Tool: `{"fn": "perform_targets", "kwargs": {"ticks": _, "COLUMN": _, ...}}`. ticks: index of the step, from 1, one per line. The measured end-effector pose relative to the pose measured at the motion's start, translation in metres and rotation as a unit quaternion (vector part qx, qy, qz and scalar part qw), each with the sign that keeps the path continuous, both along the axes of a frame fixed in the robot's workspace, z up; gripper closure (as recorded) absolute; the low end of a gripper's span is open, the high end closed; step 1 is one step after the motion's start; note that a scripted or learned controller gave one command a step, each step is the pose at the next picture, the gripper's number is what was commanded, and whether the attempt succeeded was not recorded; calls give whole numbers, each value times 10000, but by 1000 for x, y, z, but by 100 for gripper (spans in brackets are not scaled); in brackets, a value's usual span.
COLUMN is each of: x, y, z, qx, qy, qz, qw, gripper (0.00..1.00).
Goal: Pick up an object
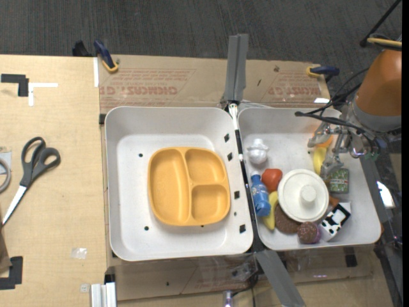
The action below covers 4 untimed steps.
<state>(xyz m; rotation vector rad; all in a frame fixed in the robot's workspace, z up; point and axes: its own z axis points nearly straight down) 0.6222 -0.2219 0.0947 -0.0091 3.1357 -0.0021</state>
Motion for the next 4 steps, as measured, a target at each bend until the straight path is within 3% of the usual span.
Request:
{"fn": "perform_targets", "kwargs": {"ticks": 1, "x": 2, "y": 1, "z": 12, "qx": -11, "qy": -35, "qz": 15, "qw": 10000, "gripper": 100}}
{"fn": "perform_targets", "kwargs": {"ticks": 2, "x": 2, "y": 1, "z": 11, "qx": -11, "qy": -34, "qz": 17, "qw": 10000, "gripper": 0}}
{"fn": "perform_targets", "kwargs": {"ticks": 3, "x": 5, "y": 86, "z": -1, "qx": 11, "qy": 2, "qz": -471, "qw": 9989, "gripper": 0}}
{"fn": "perform_targets", "kwargs": {"ticks": 4, "x": -55, "y": 102, "z": 13, "qx": -6, "qy": -271, "qz": -916, "qw": 9954, "gripper": 0}}
